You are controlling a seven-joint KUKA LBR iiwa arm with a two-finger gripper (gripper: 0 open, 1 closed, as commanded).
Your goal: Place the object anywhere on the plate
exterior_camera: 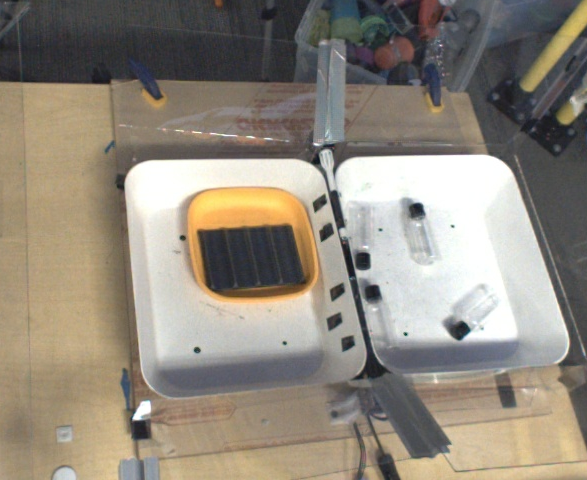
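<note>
An orange square plate (211, 208) with rounded corners lies in the left white bin (163, 308), toward its back. A black ribbed rectangular object (251, 258) rests flat on the plate, covering its middle and front. In the right white bin (503, 218) lie clear plastic vials with black caps: one (419, 232) near the middle back, one (471, 313) tilted at the front right, and two (361, 240) along the bin's left wall.
A metal divider (330, 108) runs between the two bins, with black clips down the seam. A clear tub of coloured toys (393, 13) stands behind the bench. The wooden bench top (43, 268) spreads to the left.
</note>
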